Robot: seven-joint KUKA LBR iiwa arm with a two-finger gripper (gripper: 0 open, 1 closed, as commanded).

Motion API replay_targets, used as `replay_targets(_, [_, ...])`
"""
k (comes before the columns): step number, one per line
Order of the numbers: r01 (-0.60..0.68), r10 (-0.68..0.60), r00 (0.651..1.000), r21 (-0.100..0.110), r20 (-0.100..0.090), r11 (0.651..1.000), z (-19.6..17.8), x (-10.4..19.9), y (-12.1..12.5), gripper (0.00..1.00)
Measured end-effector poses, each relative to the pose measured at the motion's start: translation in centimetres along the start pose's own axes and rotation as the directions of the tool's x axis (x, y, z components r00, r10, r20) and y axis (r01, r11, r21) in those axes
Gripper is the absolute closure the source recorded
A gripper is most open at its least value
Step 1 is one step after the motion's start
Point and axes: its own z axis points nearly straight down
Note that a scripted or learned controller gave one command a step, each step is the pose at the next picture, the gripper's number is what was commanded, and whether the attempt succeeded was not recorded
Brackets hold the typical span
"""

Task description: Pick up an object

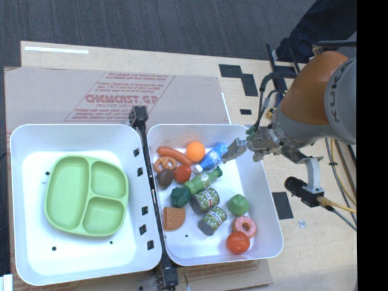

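Observation:
The right bin (267,190) holds a heap of toy food. A blue bottle (212,157) lies at its far side, next to an orange ball (194,151) and a sausage (173,154). My gripper (233,151) hangs low over the bin's far right part, its tip just right of the blue bottle, touching it or nearly so. I see nothing lifted off the bin floor. A green bottle (203,181) lies in the middle, above two cans (206,199).
Also in the right bin are a pretzel (163,163), a red tomato (237,243), a pink donut (245,226), a green pepper (238,204), broccoli (179,195) and a waffle (173,217). The left bin (24,144) holds a green divided plate (86,194).

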Motion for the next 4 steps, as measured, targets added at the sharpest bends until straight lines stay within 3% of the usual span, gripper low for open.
replay_targets(1, [0.0, 0.0, 1.0, 0.0, 0.0, 1.0, 0.0, 0.0, 0.0, 0.0])
replay_targets(2, [0.004, -0.004, 1.0, 0.001, 0.0, 1.0, -1.0, 0.0, 0.1, 1.0])
replay_targets(3, [0.003, -0.003, 1.0, -0.001, 0.001, 1.0, -3.2, 3.4, -4.6, 1.0])
replay_targets(4, [0.003, -0.003, 1.0, -0.001, 0.001, 1.0, -2.5, 6.1, -4.9, 1.0])
